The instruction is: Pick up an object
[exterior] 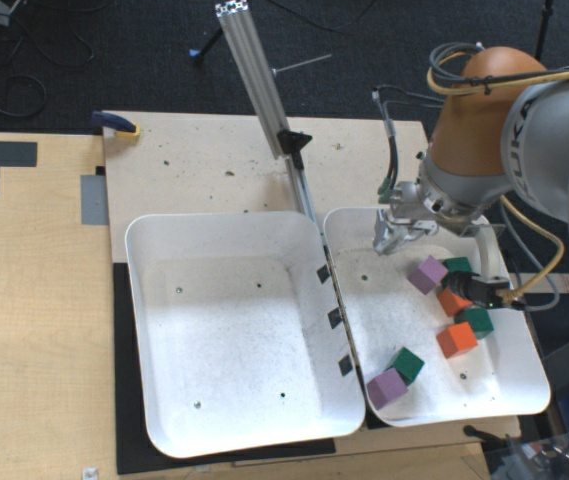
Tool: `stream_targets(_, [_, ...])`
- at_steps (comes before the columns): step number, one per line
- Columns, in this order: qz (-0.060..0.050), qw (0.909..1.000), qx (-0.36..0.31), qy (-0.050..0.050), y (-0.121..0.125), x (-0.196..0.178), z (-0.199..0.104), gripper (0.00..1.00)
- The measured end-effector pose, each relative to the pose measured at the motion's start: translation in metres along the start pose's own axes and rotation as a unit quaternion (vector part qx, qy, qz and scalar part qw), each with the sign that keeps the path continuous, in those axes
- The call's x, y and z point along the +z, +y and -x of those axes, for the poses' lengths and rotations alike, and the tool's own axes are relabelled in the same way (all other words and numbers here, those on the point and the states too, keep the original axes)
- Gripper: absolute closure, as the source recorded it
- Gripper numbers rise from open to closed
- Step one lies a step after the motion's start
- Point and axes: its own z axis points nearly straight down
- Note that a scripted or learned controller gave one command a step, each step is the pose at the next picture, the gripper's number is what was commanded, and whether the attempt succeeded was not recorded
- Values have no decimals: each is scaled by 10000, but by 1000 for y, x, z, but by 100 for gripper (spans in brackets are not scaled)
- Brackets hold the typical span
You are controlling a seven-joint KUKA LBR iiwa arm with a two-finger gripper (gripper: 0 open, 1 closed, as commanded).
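Hangs over the far part of the right bin (536, 393) as a grey end effector (399, 230), above bare white floor and apart from every block. Cannot tell from this slant whether wide or narrow: too small and blurred. Carries nothing that can be made out.

Nearest to it: a purple block (427, 274), just toward the near side and the right, pressed up against or just beside a green block (457, 265), with an orange block (452, 300) close below. Further on: a second green block (480, 320) and a second orange block (457, 339), near each other. Well apart from that cluster, by the wall shared with the left bin (154, 408): a third green block (408, 364) touching a second purple block (386, 387).

Likely failures, judged from this layout:
- Coming straight down from here probably means closing on nothing, with no block directly below.
- Going for the purple block by the cluster risks landing on top of a neighbour, or shoving the group away instead of straddling one piece.
- Seem to lie turned at odd angles; misaligned with a block's faces, could squeeze a corner and let the block twist out on the lift.
- Reaching for the pair near the shared wall risks striking that wall, or pinching two blocks at once and dropping both.
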Motion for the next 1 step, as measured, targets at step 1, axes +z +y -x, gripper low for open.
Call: stream_targets(1, [-13,10000,-9,9,-22,8,-47,100])
